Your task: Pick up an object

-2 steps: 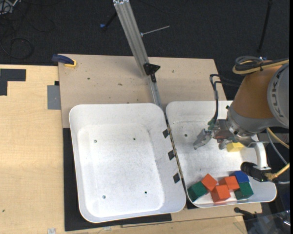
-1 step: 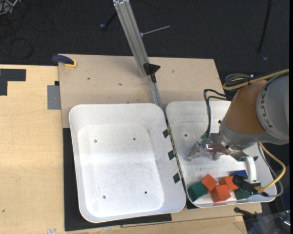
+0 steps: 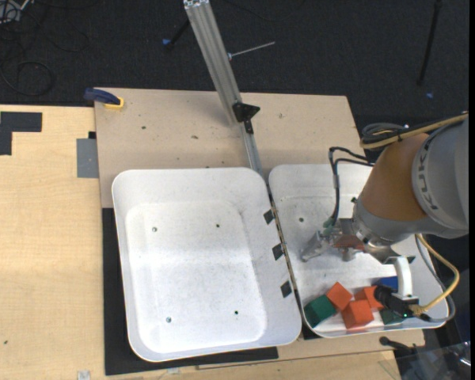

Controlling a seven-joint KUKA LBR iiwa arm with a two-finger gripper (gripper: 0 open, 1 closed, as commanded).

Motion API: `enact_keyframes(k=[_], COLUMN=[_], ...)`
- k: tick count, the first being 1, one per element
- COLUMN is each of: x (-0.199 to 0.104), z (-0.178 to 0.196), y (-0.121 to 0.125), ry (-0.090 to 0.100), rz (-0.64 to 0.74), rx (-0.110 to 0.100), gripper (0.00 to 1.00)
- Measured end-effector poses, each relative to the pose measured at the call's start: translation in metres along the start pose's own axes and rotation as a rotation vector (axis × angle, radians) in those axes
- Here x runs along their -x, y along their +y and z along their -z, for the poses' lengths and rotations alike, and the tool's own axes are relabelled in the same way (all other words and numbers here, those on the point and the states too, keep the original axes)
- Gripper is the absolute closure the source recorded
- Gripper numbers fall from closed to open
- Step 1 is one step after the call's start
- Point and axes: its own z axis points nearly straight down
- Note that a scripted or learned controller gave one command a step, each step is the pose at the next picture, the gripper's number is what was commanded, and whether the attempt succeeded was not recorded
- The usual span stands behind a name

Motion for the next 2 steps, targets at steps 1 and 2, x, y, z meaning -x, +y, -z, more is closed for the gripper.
enact_keyframes(k=[1, 2], x=[0.001, 0.009], z=[0.01, 0.059], y=[0.0, -0.008], ry=[0.002, -0.001], rz=[-0.009, -0.006], rx=[0.0, 0.005], gripper=[1.0, 1.0])
